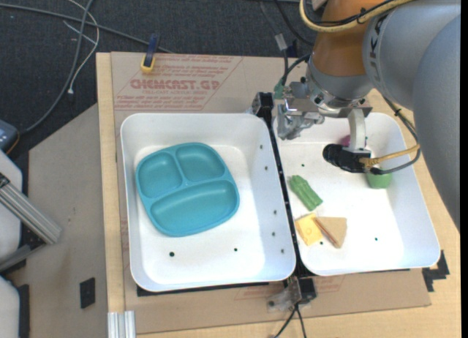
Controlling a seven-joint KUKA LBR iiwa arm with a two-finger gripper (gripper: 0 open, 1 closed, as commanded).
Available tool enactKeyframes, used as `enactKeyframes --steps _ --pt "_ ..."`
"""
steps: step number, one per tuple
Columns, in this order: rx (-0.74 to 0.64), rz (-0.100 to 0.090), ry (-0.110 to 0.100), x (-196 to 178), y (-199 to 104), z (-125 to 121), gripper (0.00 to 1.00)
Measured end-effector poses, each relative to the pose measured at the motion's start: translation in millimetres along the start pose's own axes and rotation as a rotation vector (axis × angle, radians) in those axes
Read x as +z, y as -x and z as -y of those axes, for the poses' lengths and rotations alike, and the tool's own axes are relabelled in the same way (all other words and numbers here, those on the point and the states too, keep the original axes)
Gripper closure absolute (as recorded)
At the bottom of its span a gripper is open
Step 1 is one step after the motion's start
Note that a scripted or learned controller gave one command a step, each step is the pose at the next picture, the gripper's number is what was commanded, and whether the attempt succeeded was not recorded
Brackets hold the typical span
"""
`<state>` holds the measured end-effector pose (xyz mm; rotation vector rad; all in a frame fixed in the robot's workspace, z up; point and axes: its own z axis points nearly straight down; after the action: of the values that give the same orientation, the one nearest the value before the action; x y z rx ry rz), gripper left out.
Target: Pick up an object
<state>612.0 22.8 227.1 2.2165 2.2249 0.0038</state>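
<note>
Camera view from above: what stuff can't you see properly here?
- Gripper: the grey arm's bulk covers much of it in the camera view, so whether its fingers are open or shut is unclear.
- Small light green object in the right white bin: a black part and a cable cross it, hiding its shape.
- Small dark magenta object: mostly hidden behind the arm's hardware.

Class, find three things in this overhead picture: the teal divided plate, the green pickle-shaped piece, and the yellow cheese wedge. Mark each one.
teal divided plate (188,189), camera view, on its large lower compartment.
green pickle-shaped piece (305,192), camera view, on the middle of its length.
yellow cheese wedge (308,230), camera view, on its flat top face.
</note>
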Motion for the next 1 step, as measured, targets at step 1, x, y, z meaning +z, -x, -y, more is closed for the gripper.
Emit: enactKeyframes --steps 1 --pt "0.001 0.000 -0.001 -0.3 -60.9 -10.6 1.00"
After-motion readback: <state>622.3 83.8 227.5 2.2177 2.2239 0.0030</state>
